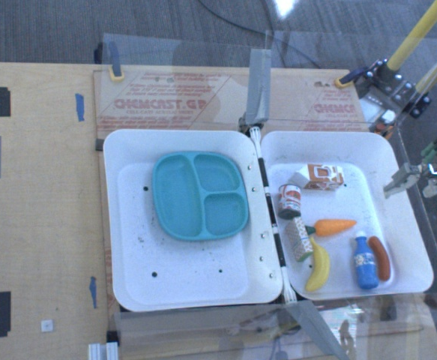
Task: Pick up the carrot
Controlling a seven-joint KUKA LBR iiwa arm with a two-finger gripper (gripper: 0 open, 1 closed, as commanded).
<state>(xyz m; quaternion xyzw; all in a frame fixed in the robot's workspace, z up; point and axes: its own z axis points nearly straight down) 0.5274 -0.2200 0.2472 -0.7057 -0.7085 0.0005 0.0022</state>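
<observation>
The carrot (335, 226) lay in the right bin (405, 201), beside the banana (319, 267); finger state could not be told.

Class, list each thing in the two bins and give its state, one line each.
Carrot: lying flat, untouched.
Banana: lying flat.
Blue bottle: on its side, capped.
Sausage: lying beside the bottle.
Can: on its side.
Small carton: tipped over.
Teal plate: right way up.
</observation>
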